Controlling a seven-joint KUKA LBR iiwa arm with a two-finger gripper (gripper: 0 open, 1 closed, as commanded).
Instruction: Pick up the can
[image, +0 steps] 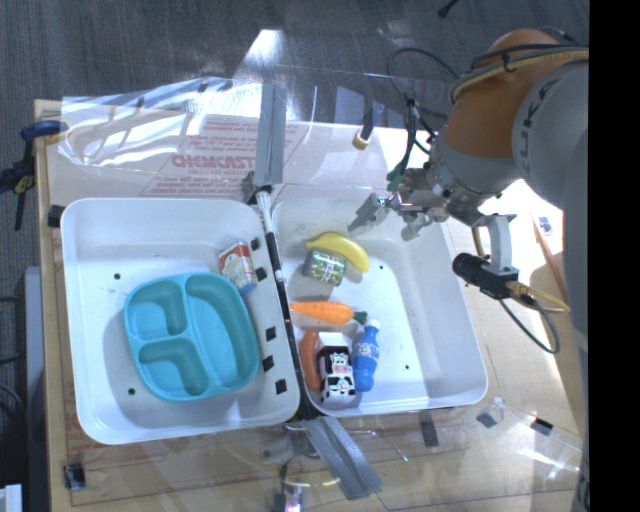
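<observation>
The can (325, 266) is small, with a green label, and lies in the right bin (440, 330) near its far left part, touching the near side of a yellow banana (340, 247). My gripper (387, 222) hangs above the far part of the right bin, up and to the right of the can and apart from it. Its two fingers are spread, so it is open with nothing between them.
An orange carrot (322, 312), a hot dog (310, 358), a blue bottle (366, 355) and a cow-patterned carton (338, 372) lie nearer in the right bin. The left bin (90, 240) holds a blue divided plate (190, 335) and a small red and white container (237, 267) by the divider.
</observation>
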